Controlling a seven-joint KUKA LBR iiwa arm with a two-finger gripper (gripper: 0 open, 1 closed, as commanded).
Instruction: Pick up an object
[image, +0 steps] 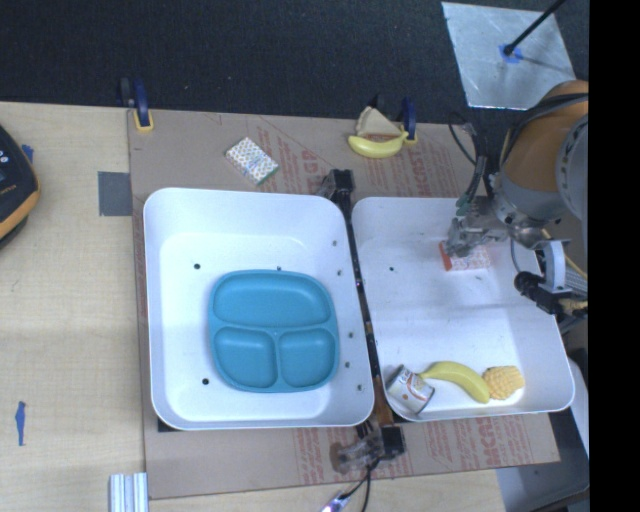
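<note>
Fingers of the gripper (466, 243) are proving too small and blurred to separate, so we cannot tell their state. We are seeing it hanging over the right bin (520, 335), directly above a small red-and-white object (462, 259) whose top it is covering; contact is unclear. Along the bin's near edge, a banana (458, 379) is lying between a tilted can (409, 391), its label illegible, and a corn cob (504, 381). Faint red print on the cardboard (300, 158) is unreadable. A blue divided tray (272, 329) is sitting in the left bin (170, 300).
</note>
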